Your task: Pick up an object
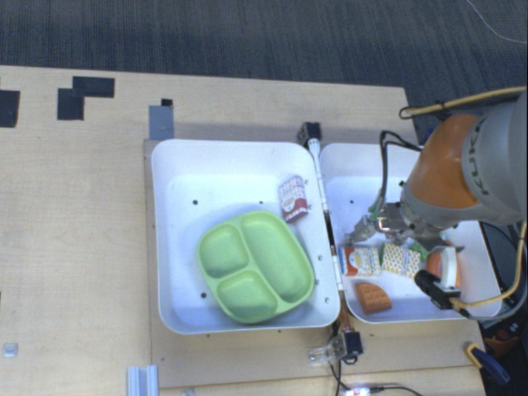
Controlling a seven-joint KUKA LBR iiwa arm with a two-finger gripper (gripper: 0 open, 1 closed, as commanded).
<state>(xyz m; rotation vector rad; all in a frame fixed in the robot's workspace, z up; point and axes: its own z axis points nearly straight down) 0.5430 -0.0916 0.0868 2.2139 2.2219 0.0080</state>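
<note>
Green plastic divided tray (256, 266) lies in the left white bin (169, 221) beside a small red-and-white packet (293, 197). Over the right white bin (346, 188), the gripper (381, 225) hovers above small cartons (382, 261) and an orange block (373, 297); its grip cannot be told.

2 white bins (165, 246) on a wooden bench (74, 246), grey carpet (247, 23) beyond, black tape patches (82, 96)

2 white bins (165, 246), 1 green divided plate (256, 265), 1 red-white packet (293, 198) in left bin; right bin: 1 orange-white carton (360, 261), 1 patterned packet (402, 261), 1 brown bread-like piece (373, 297)
</note>
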